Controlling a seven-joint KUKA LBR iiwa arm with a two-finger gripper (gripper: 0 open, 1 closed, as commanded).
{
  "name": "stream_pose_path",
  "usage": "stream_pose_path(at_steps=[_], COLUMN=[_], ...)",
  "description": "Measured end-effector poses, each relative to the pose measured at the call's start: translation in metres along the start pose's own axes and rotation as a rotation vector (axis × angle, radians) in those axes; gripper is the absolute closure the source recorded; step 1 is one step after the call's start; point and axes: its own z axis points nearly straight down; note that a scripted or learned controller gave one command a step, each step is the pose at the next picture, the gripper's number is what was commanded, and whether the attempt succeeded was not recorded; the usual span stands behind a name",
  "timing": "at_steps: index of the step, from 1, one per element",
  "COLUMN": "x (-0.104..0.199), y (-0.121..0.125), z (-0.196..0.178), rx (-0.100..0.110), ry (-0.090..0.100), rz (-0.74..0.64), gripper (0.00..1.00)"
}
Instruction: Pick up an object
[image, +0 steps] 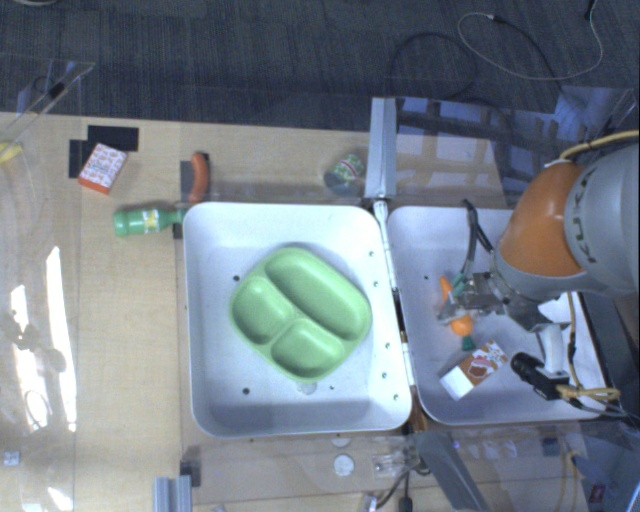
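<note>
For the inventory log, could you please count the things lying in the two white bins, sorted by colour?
Green: 1, the divided plate in the left bin.
Orange: 2, a slim bit and a round bit in the right bin.
White and brown: 1, the little box, also in the right bin.
Total: 4

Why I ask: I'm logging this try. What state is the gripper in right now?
Gripper: cannot be told; it is in the right bin, beside a small orange piece.

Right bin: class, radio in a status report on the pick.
Gripper over orange pieces in right bin. Small carton close by. Nothing covering the pieces.
</note>
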Motion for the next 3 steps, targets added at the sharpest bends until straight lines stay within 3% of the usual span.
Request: stream_pose_path(at_steps=[1, 2, 3], x=[0.075, 0.044, 0.022], y=[0.022, -0.015, 0.039], z=[-0.199, -0.090, -0.149], rx=[-0.008, 0.004, -0.002], ry=[-0.002, 0.001, -0.001], rz=[-0.128, -0.153, -0.210], gripper=[1.00, 1.00, 1.00])
